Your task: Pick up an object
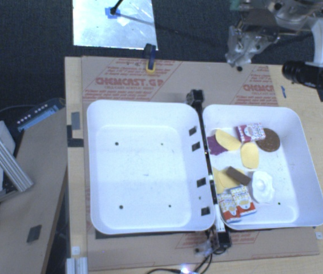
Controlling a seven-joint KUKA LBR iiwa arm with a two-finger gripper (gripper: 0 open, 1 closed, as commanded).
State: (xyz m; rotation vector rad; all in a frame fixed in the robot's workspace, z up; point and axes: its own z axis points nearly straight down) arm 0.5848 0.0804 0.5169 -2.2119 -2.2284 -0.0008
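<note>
The right bin (298,153) holds several small items: a red-and-white packet (250,132), a brown round disc (268,140), a yellow oval piece (249,154), a pale yellow piece (226,140) over a purple one (213,144), a white crumpled object (262,186), a brown bar (238,175) and an orange-white carton (237,202). My gripper (239,53) hangs high at the top of the camera view, beyond the bins' far edge, with nothing visibly between its fingers.
The left bin (144,167) lies beside the right one, joined by a black-clipped divider (203,153). A shiny metal sheet (114,16) lies at the back left. A yellow-blue clamp (150,59) sits on the cardboard base. Black hardware (310,73) juts in at the right.
</note>
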